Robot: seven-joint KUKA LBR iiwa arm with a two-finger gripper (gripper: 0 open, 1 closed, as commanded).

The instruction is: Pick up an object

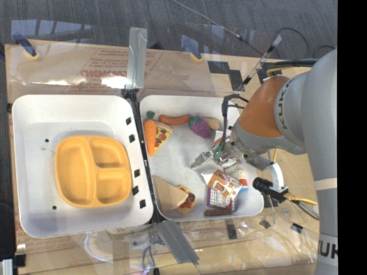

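The right bin (172,103) holds several toy foods. A carrot (150,133) and a pizza slice (163,137) lie at its left wall. Along the far side lie a sausage (174,119) and purple grapes (200,127). A printed snack packet (222,189), a tan wedge (171,193) and a brown stick (219,212) lie near the front. My gripper (213,162) hangs low over the bin's middle right, just above the packet. It is open, and nothing shows between its fingers.
The left bin (34,110) holds a yellow divided tray (92,169). A taped divider (139,153) separates the bins. The arm (269,116) covers the right bin's right side, with cables (287,198) trailing beside it.
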